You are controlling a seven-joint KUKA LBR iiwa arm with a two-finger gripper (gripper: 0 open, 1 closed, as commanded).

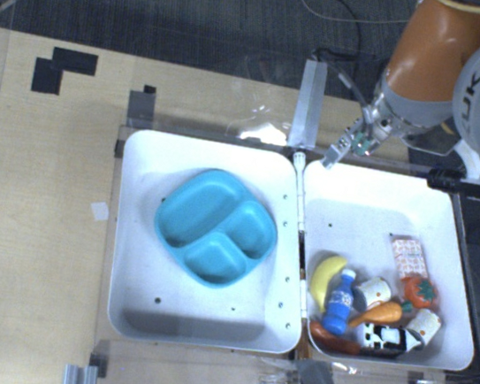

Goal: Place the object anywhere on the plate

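In the camera view we see the gripper (343,148) above the far left corner of the right bin (373,198); we cannot tell its opening. The toys (370,309) lie heaped at that bin's near edge, well apart. The blue plate (215,226) sits mid left bin (131,296).

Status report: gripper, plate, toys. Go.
Gripper above right bin's back left corner. Blue plate in left bin. Toys piled in right bin, front.
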